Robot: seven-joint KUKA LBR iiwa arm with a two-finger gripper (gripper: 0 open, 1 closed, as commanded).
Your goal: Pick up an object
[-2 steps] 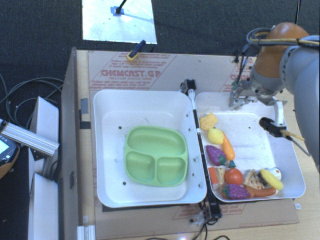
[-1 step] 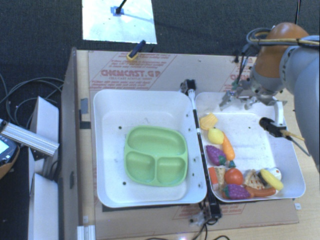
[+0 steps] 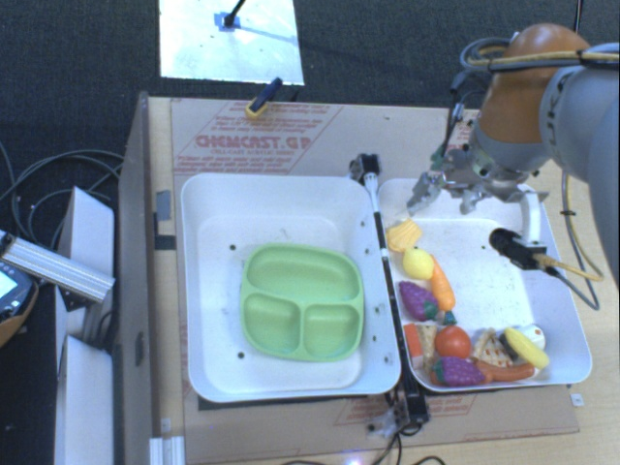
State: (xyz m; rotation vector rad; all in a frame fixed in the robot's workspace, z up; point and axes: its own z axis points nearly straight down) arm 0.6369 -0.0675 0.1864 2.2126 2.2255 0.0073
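**Arm over the right bin, toys piled near its front**

The arm point(image 3: 542, 95) reaches over the right bin point(image 3: 504, 279). The left bin point(image 3: 213, 221) holds a green tray point(image 3: 302, 303). Toy food lies along the right bin's left and near edges: carrot point(image 3: 442, 284), grapes point(image 3: 418, 300), tomato point(image 3: 452, 341), lemon point(image 3: 418, 263). Whether the gripper point(image 3: 426, 190) is wide or narrow, I cannot tell.

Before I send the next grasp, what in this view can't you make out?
- Gripper: small and seen at a slant over the right bin's far rim; open or shut, I cannot tell.
- Toy pile at the right bin's near edge: pieces overlap, so which lies on top is unclear.
- Arm: cut off by the right edge.
- Device at far left: cut off by the frame edge.
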